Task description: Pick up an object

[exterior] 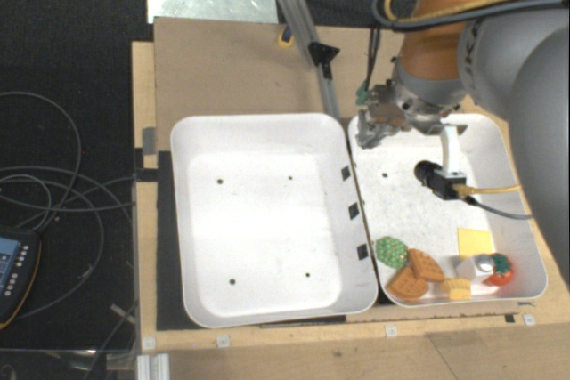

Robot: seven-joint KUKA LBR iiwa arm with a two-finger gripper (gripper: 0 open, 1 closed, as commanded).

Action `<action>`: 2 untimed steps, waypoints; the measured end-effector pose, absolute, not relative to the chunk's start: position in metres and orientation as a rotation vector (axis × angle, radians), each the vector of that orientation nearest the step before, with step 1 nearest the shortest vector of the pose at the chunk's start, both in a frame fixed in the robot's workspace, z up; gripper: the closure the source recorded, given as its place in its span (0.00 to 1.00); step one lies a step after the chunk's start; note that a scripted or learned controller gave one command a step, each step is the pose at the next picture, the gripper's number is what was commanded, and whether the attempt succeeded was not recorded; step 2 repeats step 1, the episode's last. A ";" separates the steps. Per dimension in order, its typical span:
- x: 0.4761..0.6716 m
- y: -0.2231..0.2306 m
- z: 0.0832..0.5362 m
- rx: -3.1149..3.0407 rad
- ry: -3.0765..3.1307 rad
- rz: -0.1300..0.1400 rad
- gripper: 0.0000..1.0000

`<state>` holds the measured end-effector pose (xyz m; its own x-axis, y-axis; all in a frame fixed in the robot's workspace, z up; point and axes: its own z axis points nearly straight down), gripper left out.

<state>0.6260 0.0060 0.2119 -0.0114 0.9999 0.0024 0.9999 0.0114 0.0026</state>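
Note:
Several small objects lie at the near end of the right bin (521, 191): a green bumpy piece (390, 250), two orange waffle-like pieces (416, 274), a yellow square (475, 240), a small yellow piece (458, 288) and a clear item with a red and green end (488, 269). My gripper (372, 131) hangs over the far left corner of the right bin, well away from these objects. Nothing shows between its fingers.
The left bin (191, 147) lies beside the right one, with black clips (353, 209) along the shared rim. A grey pole (298, 13) slants down to the bench behind the bins. Cables and a handheld device (13, 267) lie on the floor at the left.

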 end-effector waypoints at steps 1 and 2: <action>0.631 0.064 0.207 2.210 2.234 0.005 1.00; 0.631 0.064 0.207 2.210 2.234 0.005 1.00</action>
